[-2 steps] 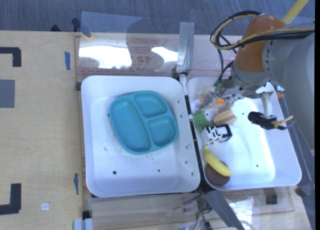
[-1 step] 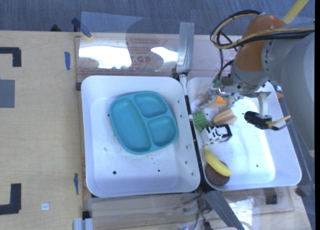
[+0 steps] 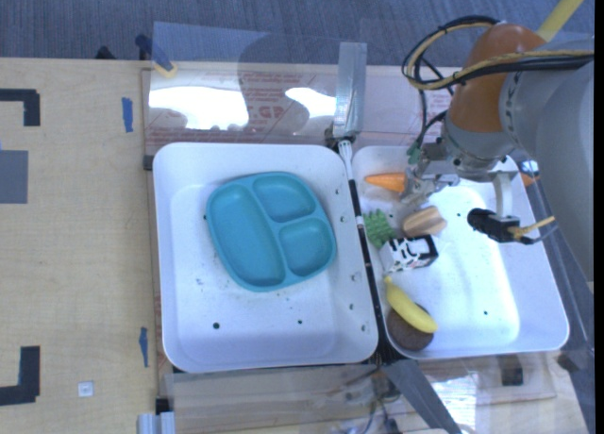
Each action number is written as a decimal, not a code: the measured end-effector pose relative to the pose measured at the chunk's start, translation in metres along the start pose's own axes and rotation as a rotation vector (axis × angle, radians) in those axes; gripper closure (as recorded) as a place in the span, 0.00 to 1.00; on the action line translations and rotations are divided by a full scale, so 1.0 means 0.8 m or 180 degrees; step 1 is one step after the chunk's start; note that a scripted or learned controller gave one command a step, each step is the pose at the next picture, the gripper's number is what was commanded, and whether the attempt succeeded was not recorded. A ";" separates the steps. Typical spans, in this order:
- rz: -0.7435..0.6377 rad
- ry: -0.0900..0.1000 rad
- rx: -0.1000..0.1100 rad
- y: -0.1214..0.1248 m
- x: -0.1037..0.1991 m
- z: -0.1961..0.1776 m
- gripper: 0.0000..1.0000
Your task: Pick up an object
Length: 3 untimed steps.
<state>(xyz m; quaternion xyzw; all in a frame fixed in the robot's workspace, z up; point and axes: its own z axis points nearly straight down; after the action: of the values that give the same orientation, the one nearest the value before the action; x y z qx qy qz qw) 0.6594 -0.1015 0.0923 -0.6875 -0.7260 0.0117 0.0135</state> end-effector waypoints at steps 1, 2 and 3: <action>-0.0042 0.0033 -0.0002 0.001 -0.010 0.011 1.00; -0.0022 -0.0014 -0.0037 0.002 -0.021 0.010 0.00; -0.0228 -0.0014 -0.0113 -0.083 0.002 0.010 0.00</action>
<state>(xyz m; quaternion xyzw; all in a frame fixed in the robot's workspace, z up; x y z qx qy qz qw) 0.5925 -0.1032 0.0867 -0.6611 -0.7503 -0.0002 0.0002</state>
